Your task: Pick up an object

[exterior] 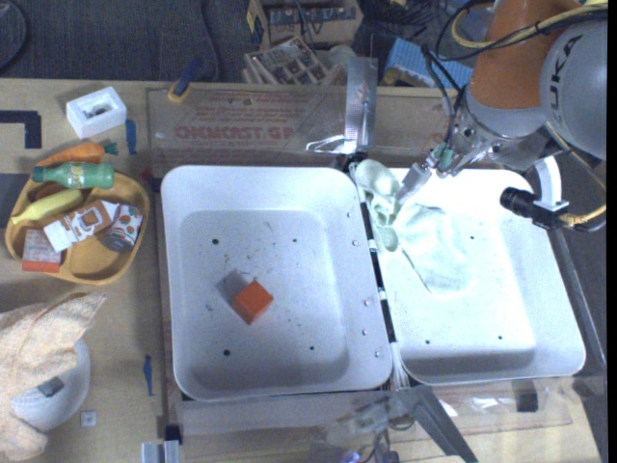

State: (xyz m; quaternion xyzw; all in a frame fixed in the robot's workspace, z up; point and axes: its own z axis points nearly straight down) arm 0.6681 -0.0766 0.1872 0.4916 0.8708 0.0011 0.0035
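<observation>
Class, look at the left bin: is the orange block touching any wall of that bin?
Apart. The camera view shows the orange block on the floor of the left bin, with bare white floor between it and every wall.

This is a robotics lab or workshop. A wooden bench carries two shallow white bins side by side, with the grey and orange KUKA arm reaching in over them. Loose black cables and stacked electronics boxes sit on the dark floor behind.
</observation>
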